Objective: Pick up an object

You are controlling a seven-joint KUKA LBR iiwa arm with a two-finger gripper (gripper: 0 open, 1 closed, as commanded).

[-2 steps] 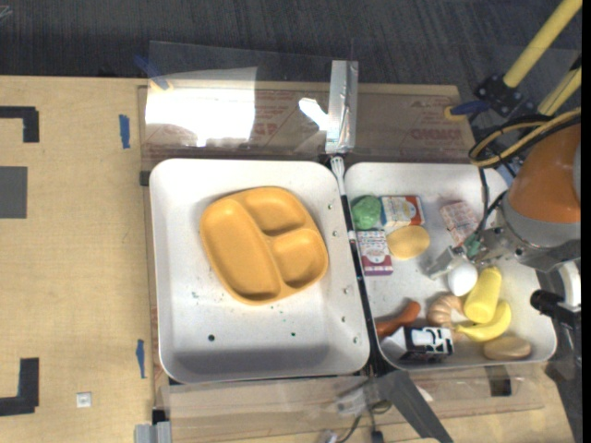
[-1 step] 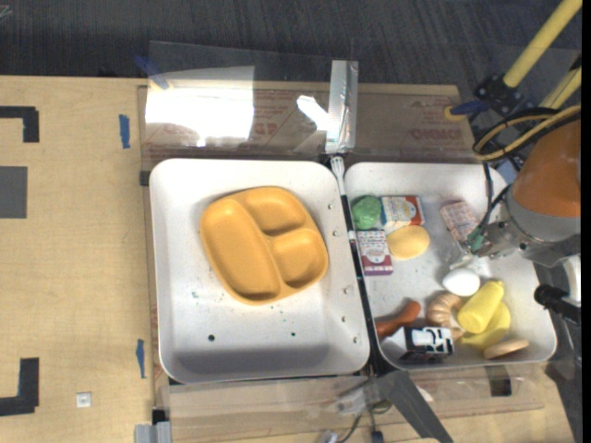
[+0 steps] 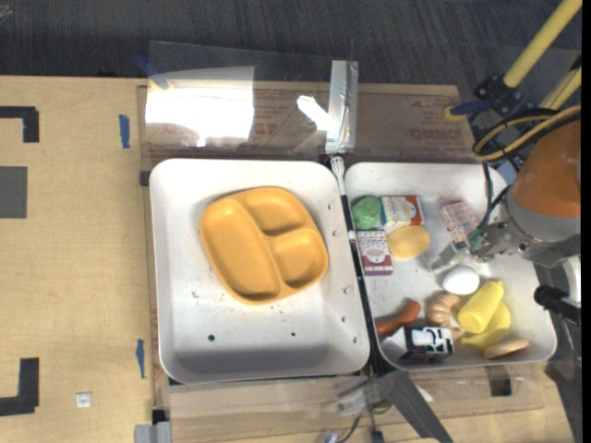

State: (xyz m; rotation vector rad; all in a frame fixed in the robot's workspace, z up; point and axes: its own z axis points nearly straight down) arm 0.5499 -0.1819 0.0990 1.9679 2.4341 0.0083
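I see the orange tray [image 3: 264,242] far left of my gripper [image 3: 464,250], out of play. The gripper hangs low in the right bin [image 3: 545,335], probably lined up on the egg [image 3: 461,280] just beneath; jaw state I cannot tell.

Illumination is bright and even, from overhead. Strong white glare lies across the clear plastic sheet [image 3: 222,109] behind the shallow white left bin [image 3: 175,275]. Shadows beneath the orange sectioned plastic plate [image 3: 263,243] are soft and short. Focus is slightly soft throughout; the dark carpeted floor [image 3: 277,7] shows grain. Small items are indistinct.
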